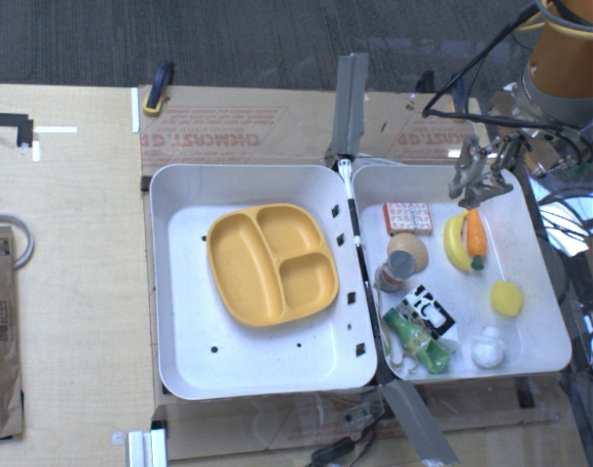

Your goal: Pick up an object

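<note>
Yellow and orange sit close together in the right bin (539,261): a banana (456,244) with a carrot (476,233) lying against it, just below where we see the jaws (474,178) hanging over the bin's upper edge. We cannot tell how far the jaws are spread, and nothing shows between them.

Our worry, as a judgement, is crowding. If we come straight down, the jaws could land on both the banana and the carrot and push one aside instead of closing on either. The bin's back wall is near too, so one side might catch the rim. Further down, the small box (408,218), the can (401,261) and the green bottle (418,343) are packed tightly, which would make a clean grip there harder. The lemon (506,299) and the white ball (488,348) lie more apart and look easier, though round things may roll away.

Our arm (569,47) reaches in from the upper right, its wrist tilted down and leftward. The left bin (179,300) holds a yellow divided plate (273,263).
</note>
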Controlling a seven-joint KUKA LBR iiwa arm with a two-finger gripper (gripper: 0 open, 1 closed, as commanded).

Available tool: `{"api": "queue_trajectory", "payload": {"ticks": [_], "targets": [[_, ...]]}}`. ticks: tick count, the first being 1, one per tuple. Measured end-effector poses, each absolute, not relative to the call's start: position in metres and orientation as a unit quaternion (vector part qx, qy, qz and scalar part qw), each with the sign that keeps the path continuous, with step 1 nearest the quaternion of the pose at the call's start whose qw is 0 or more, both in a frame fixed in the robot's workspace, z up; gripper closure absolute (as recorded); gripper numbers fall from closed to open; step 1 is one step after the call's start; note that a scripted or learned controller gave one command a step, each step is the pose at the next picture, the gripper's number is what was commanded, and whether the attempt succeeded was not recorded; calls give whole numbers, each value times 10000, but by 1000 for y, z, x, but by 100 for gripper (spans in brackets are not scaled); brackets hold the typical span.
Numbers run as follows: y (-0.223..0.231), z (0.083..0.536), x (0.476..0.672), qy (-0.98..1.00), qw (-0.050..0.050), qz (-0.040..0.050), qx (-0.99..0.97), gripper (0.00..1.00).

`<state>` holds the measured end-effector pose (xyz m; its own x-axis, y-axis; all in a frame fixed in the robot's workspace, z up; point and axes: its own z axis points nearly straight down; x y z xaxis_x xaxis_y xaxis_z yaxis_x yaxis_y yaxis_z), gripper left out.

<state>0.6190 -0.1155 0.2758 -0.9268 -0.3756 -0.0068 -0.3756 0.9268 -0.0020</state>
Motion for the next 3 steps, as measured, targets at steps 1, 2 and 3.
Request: {"api": "queue_trajectory", "payload": {"ticks": [1, 2, 3], "targets": [[-113, 302, 659, 9563, 37, -3, -2924, 100], [-125, 259, 660, 9143, 27, 0, -4050, 100], [-101, 328, 660, 8840, 35, -6, -4676, 100]]}}
